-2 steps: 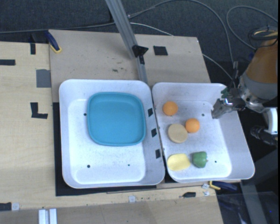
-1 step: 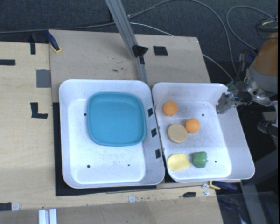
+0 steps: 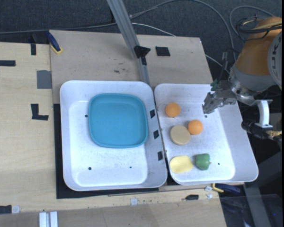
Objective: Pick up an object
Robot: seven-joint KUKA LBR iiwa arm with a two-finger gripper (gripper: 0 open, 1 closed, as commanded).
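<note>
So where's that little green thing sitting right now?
The green object lies in the right bin, near its front edge, just right of the yellow object and below the orange ball.

The two shallow plastic bins, left (image 3: 75,141) and right (image 3: 236,160), are plain white, with a few small dark specks on the left one's floor; the square plastic plate (image 3: 117,120) is a flat turquoise blue, unpatterned; the two small round balls, upper (image 3: 172,109) and lower (image 3: 195,126), are orange; the round flat disc (image 3: 180,135) is pale beige; the rounded lump (image 3: 181,164) is soft yellow; the small pepper-like piece (image 3: 202,161) is green; the wooden bench top (image 3: 19,141) is light tan with black tape marks; the arm's band (image 3: 255,56) is orange above a grey wrist; the two-finger gripper (image 3: 209,107) is dark grey.
</note>
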